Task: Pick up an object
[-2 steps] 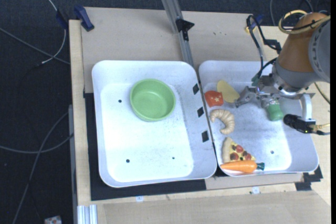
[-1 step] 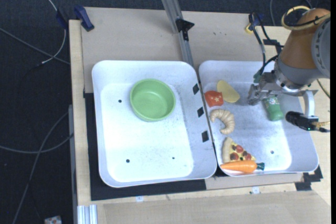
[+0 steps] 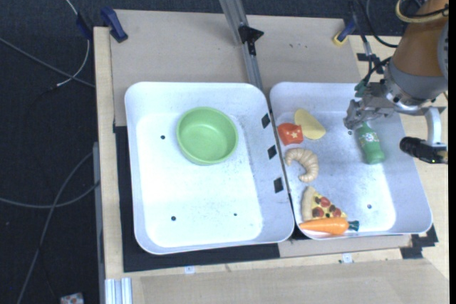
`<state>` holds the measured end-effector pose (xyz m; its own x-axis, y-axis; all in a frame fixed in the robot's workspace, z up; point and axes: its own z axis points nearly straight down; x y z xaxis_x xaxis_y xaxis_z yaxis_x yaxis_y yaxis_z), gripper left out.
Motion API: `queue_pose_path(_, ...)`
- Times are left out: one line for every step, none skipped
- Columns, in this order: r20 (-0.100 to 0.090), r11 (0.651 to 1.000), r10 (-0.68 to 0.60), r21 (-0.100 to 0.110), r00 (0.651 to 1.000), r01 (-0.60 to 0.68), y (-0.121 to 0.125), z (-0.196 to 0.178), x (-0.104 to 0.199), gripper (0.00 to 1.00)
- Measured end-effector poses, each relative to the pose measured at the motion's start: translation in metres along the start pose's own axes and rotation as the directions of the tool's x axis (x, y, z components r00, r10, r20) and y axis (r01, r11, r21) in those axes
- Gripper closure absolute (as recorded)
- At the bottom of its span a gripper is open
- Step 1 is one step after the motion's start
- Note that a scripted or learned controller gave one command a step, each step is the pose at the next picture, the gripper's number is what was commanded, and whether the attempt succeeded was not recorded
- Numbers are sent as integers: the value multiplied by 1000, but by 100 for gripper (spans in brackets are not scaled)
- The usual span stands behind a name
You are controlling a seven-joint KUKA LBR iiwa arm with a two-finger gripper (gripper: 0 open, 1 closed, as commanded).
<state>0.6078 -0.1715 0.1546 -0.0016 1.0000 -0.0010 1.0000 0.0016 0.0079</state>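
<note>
Seemingly tool point(image 3: 361, 117) touches green bottle point(image 3: 370, 146).

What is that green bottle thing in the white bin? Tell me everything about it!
The green bottle looks like a small plastic toy with a paler label band near its middle. It lies on its side on the floor of the right bin, near the far right part, pointing toward the pincer just above its upper end. Whether they touch is unclear. No other toy touches it.

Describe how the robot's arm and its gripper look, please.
The arm has a grey body with a broad orange band above the wrist. Black cables loop behind it. The gripper is a small assembly of grey metal and dark parts.
</note>
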Motion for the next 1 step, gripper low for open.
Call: queue_pose_path(-1,1000,0,-2,1000,0,-2,-66,5,100)
